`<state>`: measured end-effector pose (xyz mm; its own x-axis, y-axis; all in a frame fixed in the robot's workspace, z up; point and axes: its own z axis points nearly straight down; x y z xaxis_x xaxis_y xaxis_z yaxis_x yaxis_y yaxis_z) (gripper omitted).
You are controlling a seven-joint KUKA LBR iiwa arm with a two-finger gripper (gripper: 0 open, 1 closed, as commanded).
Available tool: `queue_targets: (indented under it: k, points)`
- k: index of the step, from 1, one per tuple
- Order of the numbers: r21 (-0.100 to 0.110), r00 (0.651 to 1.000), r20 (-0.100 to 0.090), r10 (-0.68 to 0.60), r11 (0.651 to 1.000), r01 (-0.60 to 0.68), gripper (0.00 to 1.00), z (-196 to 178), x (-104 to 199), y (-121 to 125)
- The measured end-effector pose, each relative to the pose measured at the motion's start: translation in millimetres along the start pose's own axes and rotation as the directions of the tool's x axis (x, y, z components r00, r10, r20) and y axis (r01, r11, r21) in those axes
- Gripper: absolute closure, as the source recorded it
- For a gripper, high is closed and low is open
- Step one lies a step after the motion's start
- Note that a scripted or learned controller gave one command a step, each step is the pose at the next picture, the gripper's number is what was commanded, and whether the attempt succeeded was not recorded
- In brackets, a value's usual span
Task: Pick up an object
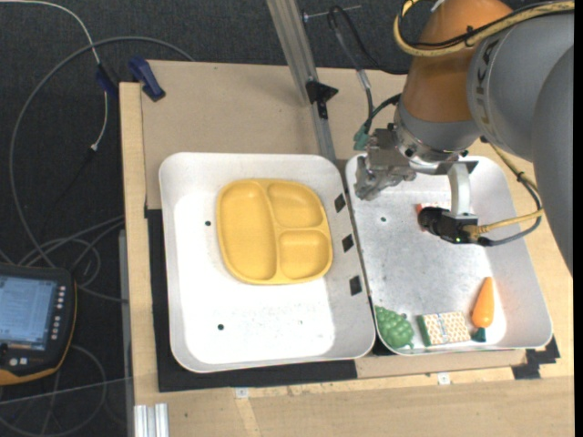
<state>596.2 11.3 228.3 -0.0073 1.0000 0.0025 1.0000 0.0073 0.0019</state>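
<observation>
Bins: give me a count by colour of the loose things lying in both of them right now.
Yellow: 1, divided plate in the left bin
Orange: 1, carrot in the right bin
Green: 1, grape bunch, right bin
Green and tan: 1, checkered block, right bin
Total: 4

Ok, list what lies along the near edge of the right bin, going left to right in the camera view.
Green grapes → checkered block → carrot, which sits slightly farther up than the other two.
</observation>
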Motion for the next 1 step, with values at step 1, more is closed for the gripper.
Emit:
queue_targets:
  k: [1]
  points:
    - [0.001,1.0,0.0,0.0,1.0,0.0,1.0,8.1,55.8,18.9]
